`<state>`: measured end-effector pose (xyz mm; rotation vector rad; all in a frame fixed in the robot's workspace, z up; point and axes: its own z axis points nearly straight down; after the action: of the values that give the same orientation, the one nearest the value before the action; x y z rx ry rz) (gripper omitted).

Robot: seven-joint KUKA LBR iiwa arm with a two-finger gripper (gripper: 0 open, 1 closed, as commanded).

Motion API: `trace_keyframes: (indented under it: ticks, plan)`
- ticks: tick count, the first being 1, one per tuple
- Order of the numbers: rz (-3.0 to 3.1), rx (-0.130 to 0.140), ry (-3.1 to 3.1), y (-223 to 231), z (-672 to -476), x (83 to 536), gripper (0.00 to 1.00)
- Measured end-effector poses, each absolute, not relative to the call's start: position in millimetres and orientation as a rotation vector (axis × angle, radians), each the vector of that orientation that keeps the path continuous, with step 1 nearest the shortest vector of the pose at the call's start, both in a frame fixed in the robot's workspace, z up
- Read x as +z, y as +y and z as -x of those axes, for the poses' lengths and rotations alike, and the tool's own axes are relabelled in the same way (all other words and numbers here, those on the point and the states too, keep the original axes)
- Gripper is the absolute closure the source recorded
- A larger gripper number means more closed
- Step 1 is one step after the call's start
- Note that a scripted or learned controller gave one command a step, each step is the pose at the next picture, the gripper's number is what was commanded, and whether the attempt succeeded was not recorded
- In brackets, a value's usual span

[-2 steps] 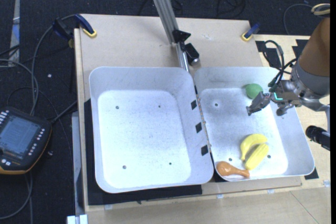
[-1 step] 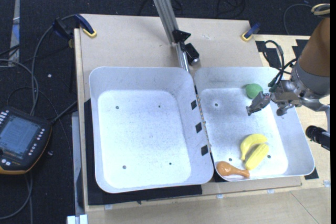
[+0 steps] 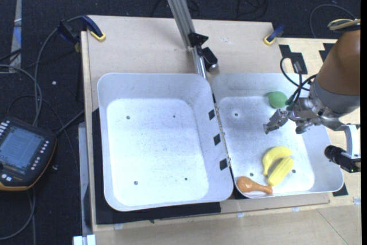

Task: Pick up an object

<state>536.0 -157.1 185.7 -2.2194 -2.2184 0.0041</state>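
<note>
A: What is seen on the bench?

B: Two shallow white bins are set side by side. The left bin is shown with a speckled floor. In the right bin three things are found: a green ball at the far side, a yellow banana toward the near right, and an orange spoon-like piece at the near edge, just left of the banana.

A: And the arm?

B: The arm is reached in from the right, its orange band seen above the grey wrist. The gripper is held over the middle of the right bin, just near of the green ball and far of the banana.

A: How are the fingers held?

B: That cannot be told (they are small and dark against the bin floor). Nothing is seen pinched between them.

A: So the objects are untouched?

B: All three are seen lying on the bin floor, apart from the gripper. A slanted metal pole is fixed at the far side between the bins, and a handheld control pad is laid on the floor at the left
</note>
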Motion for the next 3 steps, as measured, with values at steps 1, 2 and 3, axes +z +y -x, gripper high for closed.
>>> trace_keyframes:
  ticks: [1, 2, 3]
  plan:
    - [2.218, 0.004, -2.219, -147, -535.6, 128, 0.00]
    - [2.220, 0.002, -2.220, -147, -535.0, 94, 0.00]
    - [2.222, -0.001, -2.222, -147, -535.8, 106, 1.00]
